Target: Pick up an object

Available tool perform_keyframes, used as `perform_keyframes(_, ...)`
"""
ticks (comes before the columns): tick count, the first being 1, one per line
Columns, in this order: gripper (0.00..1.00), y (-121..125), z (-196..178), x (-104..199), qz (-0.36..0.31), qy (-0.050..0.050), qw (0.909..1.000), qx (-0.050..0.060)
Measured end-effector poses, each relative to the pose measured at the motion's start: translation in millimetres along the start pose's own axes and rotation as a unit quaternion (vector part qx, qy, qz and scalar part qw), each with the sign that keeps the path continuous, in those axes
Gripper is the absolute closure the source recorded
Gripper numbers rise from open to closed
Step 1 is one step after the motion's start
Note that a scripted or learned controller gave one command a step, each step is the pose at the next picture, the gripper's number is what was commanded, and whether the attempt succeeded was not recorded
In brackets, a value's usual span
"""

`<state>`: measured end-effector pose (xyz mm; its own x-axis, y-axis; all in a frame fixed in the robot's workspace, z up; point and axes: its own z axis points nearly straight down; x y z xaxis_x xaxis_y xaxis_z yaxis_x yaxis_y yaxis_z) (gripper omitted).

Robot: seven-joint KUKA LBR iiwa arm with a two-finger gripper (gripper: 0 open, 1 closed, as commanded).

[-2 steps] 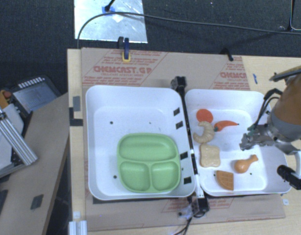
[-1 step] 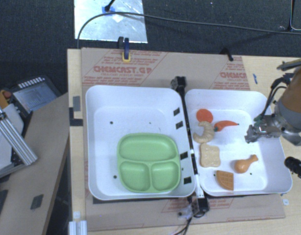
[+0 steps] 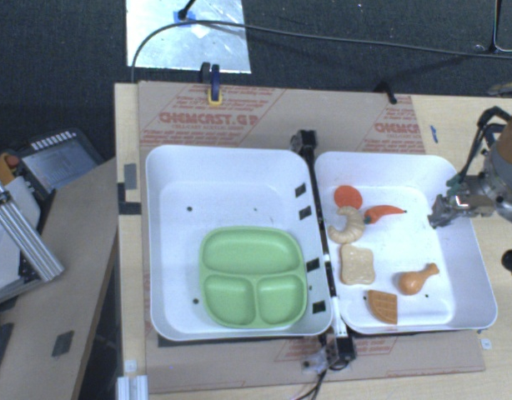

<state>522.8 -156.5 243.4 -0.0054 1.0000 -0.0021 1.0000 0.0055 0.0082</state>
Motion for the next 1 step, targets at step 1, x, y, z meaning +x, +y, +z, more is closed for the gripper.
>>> perform_keyframes(1,1.00,17.6,12.7,49.5,-0.002,0.001,1.0000,0.003)
